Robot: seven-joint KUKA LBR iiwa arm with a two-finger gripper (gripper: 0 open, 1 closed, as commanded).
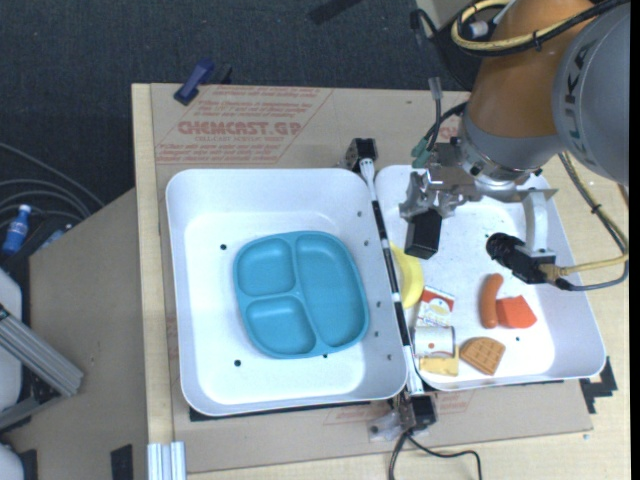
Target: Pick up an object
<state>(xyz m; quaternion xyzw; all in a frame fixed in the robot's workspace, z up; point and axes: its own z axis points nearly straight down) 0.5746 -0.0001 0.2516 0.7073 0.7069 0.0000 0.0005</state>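
My gripper [422,240] hangs over the left side of the right bin [570,298], just above a yellow banana [410,278] that lies along the bin's left wall. Below the banana sit a small white and red carton [434,328], a waffle-like cracker [482,355] and a pale cheese slice [438,366]. A sausage [489,298] and an orange wedge [517,312] lie to the right. Nothing shows between the black fingers.
The left bin [200,208] holds a blue three-compartment plate [298,293]. The grey arm with its orange band [520,48] looms over the right bin's far half. Cables run along the right side. A blue clip [194,82] lies on the bench's far edge.
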